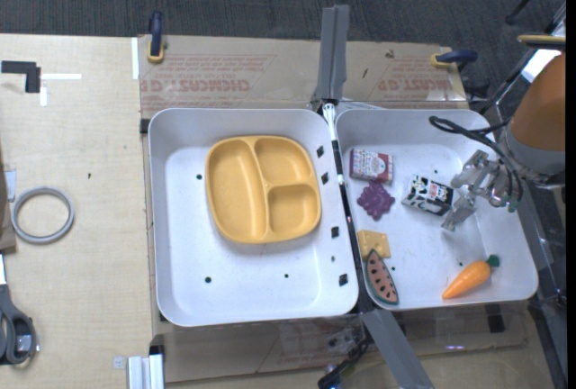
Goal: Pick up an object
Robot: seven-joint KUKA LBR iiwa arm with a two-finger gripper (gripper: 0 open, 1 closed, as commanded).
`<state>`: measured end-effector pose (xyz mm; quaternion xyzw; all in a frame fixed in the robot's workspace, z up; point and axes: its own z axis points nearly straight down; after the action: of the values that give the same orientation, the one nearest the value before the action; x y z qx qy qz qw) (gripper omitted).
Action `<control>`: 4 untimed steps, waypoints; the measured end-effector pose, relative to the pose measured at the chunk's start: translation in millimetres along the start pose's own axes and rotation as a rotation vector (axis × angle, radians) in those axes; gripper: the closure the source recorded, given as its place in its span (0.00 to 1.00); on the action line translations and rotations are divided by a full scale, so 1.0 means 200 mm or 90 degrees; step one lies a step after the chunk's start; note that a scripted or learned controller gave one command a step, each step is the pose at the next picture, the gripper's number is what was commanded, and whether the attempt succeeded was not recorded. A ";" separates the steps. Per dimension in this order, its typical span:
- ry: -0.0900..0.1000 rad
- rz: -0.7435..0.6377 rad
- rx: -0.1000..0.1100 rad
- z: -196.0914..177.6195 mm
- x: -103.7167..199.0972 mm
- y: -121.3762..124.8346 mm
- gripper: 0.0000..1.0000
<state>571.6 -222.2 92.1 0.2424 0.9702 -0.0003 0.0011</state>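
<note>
- Camera view, looking down on both bins: the gripper (470, 191) hangs over the right bin (513, 275), up toward its right wall, with the orange wrist band just above it at the edge of frame.
- Fingers look spread apart and nothing sits between them, so no catch yet.
- Nearest candidate, by my reckoning, is the small black-and-white carton (427, 194): it lies just to the left of the fingertips, near but apart from them, its long axis running left to right with a slight downward tilt.
- If that is the target, the fingers need to shift left and straddle the carton's short side.
- The toy carrot (468, 278) lies below the gripper near the bin's front right corner, angled with its green top up and to the right.
- Elsewhere in the right bin: a red-and-white packet (371, 165) near the back left, a purple grape cluster (375, 199) just beneath it, a yellow cracker piece (374, 242), and a watermelon slice (382, 276) against the left wall.
- The left bin (180, 288) holds one thing: a yellow divided plate (264, 189), three compartments, nothing in them.
</note>
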 end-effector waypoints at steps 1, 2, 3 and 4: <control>-0.001 0.152 0.000 -0.10 0.02 0.63 0.00; 0.000 -0.025 0.000 -0.26 0.25 0.46 0.00; -0.001 0.100 0.000 -0.30 -0.06 0.54 0.00; 0.001 0.390 0.001 -0.47 0.15 0.35 0.00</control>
<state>577.6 -145.7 185.4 0.5236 0.8520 -0.0006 0.0004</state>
